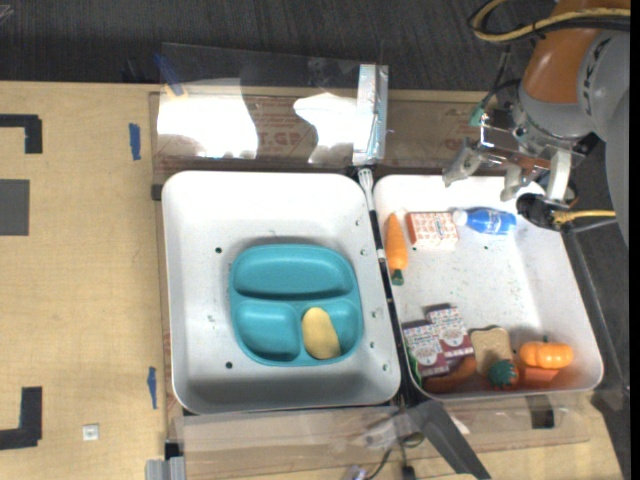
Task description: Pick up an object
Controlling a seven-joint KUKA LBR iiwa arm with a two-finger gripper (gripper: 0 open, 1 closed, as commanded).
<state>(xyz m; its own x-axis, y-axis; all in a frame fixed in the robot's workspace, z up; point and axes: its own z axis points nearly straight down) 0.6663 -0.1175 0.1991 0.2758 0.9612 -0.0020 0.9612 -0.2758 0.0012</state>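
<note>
Camera view, from above at a slant: two shallow white bins are seen side by side on the tabletop [70, 268]. The left bin [190, 268] holds a teal divided tray [290, 283], and a yellow, potato-like piece [321, 333] lies in the tray's lower right compartment. The right bin [560, 278] holds the loose things: an orange carrot [397, 245] lying against the wall it shares with the left bin, a small red-and-white carton [432, 230] just beside the carrot, a blue-and-white bottle [488, 221] near the far wall, and, along the near wall, two small patterned packets [437, 340], a slice of bread [490, 344] and an orange pepper-like piece [545, 356], packed close together. The end effector [497, 173] is seen above the far right corner of the right bin, with its fingers spread and nothing between them; the bottle lies nearest to it, apart from it. No object has been chosen by contact. The task is judged to be at its start: nothing is lifted, and the descent onto an object, the closing of the fingers and the lift are all left to be done.
</note>
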